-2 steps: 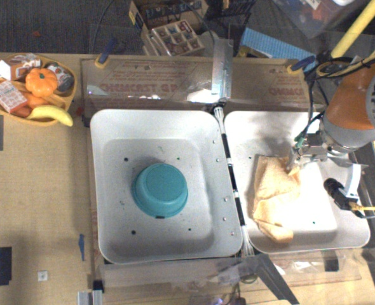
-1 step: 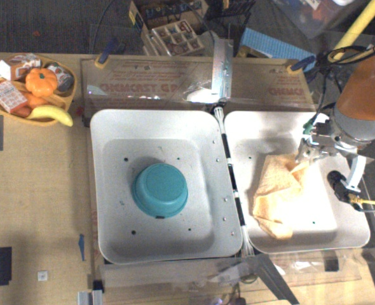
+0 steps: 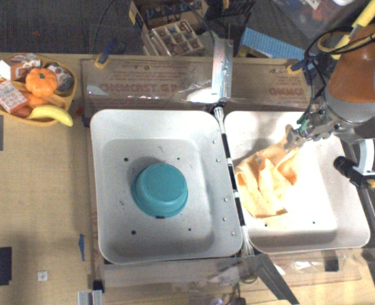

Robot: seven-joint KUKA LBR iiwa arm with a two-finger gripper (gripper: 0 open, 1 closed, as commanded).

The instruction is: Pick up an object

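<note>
Orange cloth (image 3: 268, 186) seen crumpled in right bin (image 3: 349, 234), near divider side, well apart from teal bowl (image 3: 161, 189) in left bin (image 3: 105, 145). Upper corner of cloth pulled up toward gripper (image 3: 297, 134), which sits just above cloth's top right end. Fingers look closed on that raised corner, tbh hard to be sure, small and blurry. Cloth judged soft, light, floppy, not fragile; will drape and stretch. Best gripped at bunched fold or raised corner, not flat patch, since thin layer could slip out
</note>
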